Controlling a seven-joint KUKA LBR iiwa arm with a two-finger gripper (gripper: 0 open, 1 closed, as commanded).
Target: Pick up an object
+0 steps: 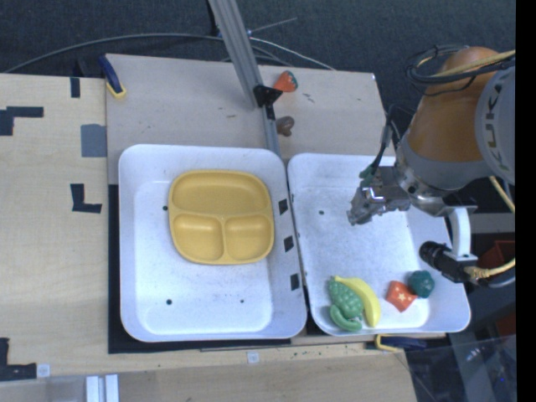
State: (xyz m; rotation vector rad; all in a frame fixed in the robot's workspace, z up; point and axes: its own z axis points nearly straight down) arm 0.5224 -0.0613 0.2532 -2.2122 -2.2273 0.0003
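Dark carpet surrounds a pale wooden bench (50, 249) that bears two shallow white bins side by side, with a grey metal post (239, 44) slanting up from the bench's far edge. From the right side of the view the grey arm (452, 132) with its orange band reaches in, and its pincer (362, 212) hangs over the upper middle of the right bin (335, 241), above bare white floor. How the pincer is set cannot be told from this angle, since its tip is small, dark and blurred against the bin; no object shows at its tip. Below the pincer, toward the near wall of the same bin, lies a small cluster of toys: a yellow banana (365, 296) rests against a green vegetable toy (343, 303), the two touching, down and slightly left of the pincer's tip. Down and to the right of the pincer sit a red toy (399, 295) and a dark green round toy (421, 283), close together and near the bin's right wall. All four lie well apart from the pincer. Left of the pincer, across the divide between the bins, the left bin (142, 308) holds a yellow sectioned plate (222, 216) with three compartments, lying flat in that bin's upper half.
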